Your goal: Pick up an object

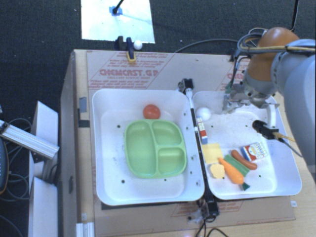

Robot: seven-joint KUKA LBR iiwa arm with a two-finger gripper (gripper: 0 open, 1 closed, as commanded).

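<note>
My gripper (231, 104) hangs over the far edge of the right bin (289, 181), with the grey arm and its orange band above it at the right. A white ball (203, 113) lies just left of the gripper, apart from it. Toward the near side of this bin lie a yellow cheese slice (213, 152), a small yellow piece (217, 171), an orange carrot (233, 171), a red sausage (244, 159) and a small white carton (255, 151). I see nothing held in the gripper.
The left bin (106, 181) holds a green divided plate (155, 147) and a red tomato (151, 111) behind it. A black divider rail (196, 132) runs between the bins. Cables trail behind the right bin.
</note>
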